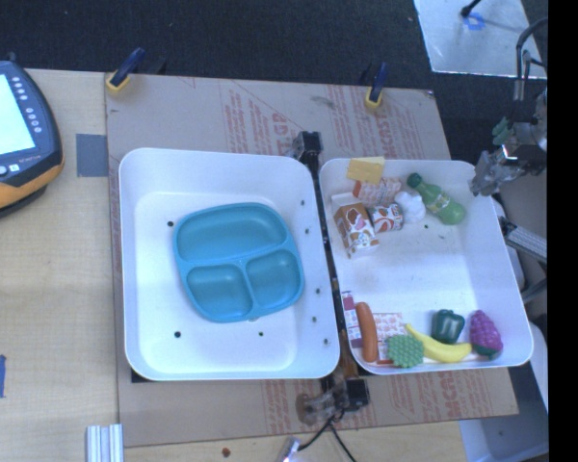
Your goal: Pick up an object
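nothing is picked up yet. the gripper sits at the right bin's far right edge, its opening unclear; toy food like the banana lies untouched inside.

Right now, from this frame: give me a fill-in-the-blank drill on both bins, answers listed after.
1. The blue tray lies in the ____ bin.
2. The banana lies along the right bin's ____ edge.
3. The grapes are ____ in colour.
4. The tool sits at the right bin's far ____ corner.

Answers: left; near; purple; right
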`<state>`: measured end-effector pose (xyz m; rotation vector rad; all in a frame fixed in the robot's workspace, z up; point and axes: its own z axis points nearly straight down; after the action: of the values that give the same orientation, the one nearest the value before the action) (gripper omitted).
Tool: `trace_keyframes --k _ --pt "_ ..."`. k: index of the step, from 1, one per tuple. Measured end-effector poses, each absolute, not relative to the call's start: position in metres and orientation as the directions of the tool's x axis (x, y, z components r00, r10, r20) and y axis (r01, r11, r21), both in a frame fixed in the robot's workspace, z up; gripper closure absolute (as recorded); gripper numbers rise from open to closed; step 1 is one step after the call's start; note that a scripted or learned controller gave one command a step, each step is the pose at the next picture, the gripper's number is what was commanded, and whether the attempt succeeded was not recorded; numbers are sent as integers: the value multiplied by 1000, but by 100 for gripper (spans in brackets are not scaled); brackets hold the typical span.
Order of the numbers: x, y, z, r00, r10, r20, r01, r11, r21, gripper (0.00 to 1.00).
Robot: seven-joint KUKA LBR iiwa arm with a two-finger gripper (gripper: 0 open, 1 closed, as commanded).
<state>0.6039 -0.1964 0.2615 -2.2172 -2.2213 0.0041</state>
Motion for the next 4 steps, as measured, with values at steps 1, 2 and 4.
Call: trace_keyframes --k 1,2,4 --pt "611 -212 265 -2 1000 0 1000 2 -3 100" --pt "646 -212 265 -4 1000 1 1000 4 -4 100" --pt "657 -212 271 -5 1000 0 1000 5 -1 100"
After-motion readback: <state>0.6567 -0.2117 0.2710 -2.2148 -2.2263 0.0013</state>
